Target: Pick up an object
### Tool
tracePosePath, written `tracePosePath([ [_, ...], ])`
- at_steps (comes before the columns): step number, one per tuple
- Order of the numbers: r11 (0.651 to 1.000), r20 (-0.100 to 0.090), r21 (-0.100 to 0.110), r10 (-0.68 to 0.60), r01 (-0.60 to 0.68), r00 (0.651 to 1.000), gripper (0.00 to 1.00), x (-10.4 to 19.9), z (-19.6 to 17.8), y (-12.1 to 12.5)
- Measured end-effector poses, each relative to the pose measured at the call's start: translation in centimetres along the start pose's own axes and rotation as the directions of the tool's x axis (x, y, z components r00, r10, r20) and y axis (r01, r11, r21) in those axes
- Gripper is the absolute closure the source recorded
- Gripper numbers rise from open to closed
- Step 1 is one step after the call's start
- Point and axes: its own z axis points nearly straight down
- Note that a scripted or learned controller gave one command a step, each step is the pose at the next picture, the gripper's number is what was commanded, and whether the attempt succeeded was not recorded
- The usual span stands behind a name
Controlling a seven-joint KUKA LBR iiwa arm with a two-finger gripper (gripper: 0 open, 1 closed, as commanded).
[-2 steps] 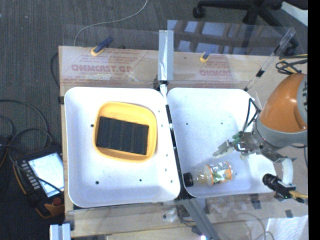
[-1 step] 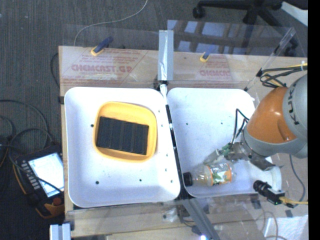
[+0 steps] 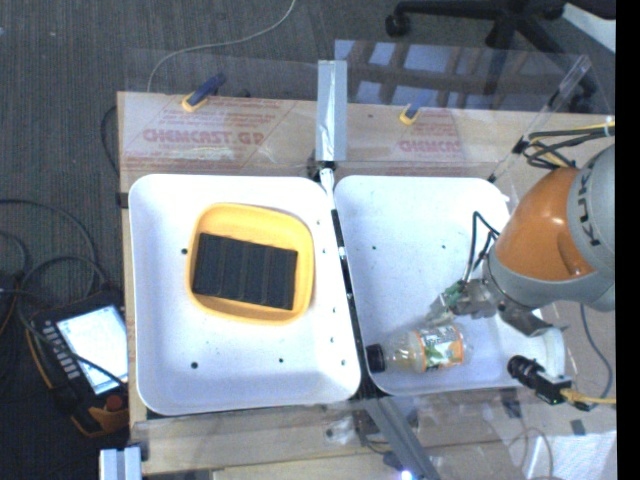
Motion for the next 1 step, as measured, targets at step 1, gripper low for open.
tracePosePath([
  [1, 1.000, 0.000, 0.000, 0.000, 0.000, 1.000, 0.00, -0.01, 0.01, -0.01],
])
